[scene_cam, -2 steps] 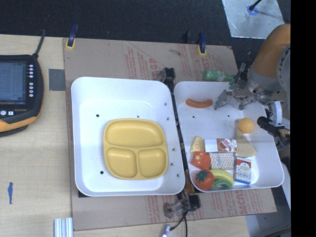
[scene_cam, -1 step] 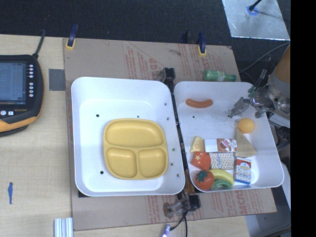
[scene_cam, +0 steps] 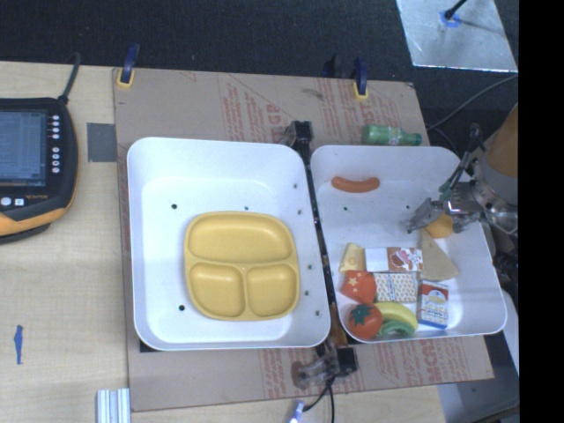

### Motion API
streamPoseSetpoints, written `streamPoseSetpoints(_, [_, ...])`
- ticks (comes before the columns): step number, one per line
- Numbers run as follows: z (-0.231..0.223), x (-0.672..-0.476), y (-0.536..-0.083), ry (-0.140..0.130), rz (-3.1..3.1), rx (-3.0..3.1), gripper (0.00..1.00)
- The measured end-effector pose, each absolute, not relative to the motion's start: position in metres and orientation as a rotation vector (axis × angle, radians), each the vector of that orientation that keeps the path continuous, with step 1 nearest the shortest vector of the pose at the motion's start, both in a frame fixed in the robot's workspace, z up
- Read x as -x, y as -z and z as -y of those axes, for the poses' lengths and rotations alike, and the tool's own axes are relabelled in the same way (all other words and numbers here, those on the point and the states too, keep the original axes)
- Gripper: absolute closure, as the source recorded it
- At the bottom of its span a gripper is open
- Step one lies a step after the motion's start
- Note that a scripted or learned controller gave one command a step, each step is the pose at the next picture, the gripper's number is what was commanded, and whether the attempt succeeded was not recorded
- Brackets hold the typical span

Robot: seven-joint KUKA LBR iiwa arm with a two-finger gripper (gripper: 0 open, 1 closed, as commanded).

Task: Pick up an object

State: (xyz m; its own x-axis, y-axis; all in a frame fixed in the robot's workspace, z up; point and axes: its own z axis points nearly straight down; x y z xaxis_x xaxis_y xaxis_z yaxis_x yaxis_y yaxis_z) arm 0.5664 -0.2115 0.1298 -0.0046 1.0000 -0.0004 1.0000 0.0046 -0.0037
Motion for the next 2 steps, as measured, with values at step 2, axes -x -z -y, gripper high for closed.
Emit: streamPoseSetpoints(2, [0.198,-0.645,-0.092,-0.001,2.226,2.216,0.00])
